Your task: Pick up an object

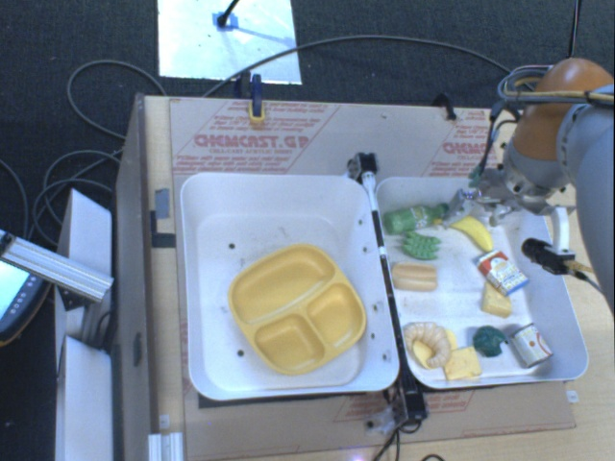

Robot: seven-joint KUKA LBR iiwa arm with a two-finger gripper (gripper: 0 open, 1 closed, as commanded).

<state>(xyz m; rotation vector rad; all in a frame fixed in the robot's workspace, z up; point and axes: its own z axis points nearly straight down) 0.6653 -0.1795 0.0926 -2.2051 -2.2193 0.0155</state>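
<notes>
Now: end effector (468, 203) by right bin (575, 339) rear rim | near banana (473, 232)

Left white bin (207, 257) holds a yellow three-compartment tray (296, 307), lying flat and turned at a slant, nearer the bin's front right. Both bins sit on a cardboard sheet (288, 133) printed with red lettering. A blue-and-yellow clamp (256, 99) grips the sheet's rear edge. Behind the bench, a pale square panel (228, 25) lies on the dark floor, with a thin black rod meeting it near a blue mark. Black cables (91, 94) loop over the floor at left. A metal rail (53, 265) and white boxes (85, 248) stand at the left edge.
</notes>
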